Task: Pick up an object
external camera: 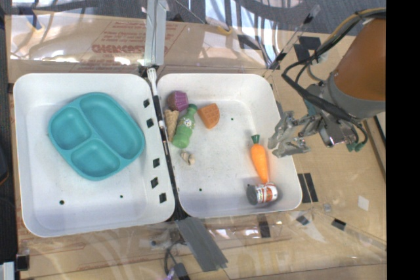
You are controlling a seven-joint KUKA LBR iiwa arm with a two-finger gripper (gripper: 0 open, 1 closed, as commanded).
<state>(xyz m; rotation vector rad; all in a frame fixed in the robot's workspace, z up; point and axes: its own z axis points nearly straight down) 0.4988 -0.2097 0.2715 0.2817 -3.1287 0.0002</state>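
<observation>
Carrot (260,161) in right bin (223,203), lower right of frame, just above the small can (262,193).
Looks light, rigid, smooth, tapered; best gripped across its thick upper half. End effector (289,138) hovers at the bin's right rim, fingers apart, holding nothing.

**Gripper at the right bin's edge**

The gripper (287,136) hangs over the right bin's (230,203) right rim, holding nothing. A carrot (260,160) lies just left of it, a can (262,193) below that. A green bottle (184,128), orange piece (209,115) and purple piece (177,100) cluster upper left. The left bin (39,206) holds a teal tray (96,135).
</observation>
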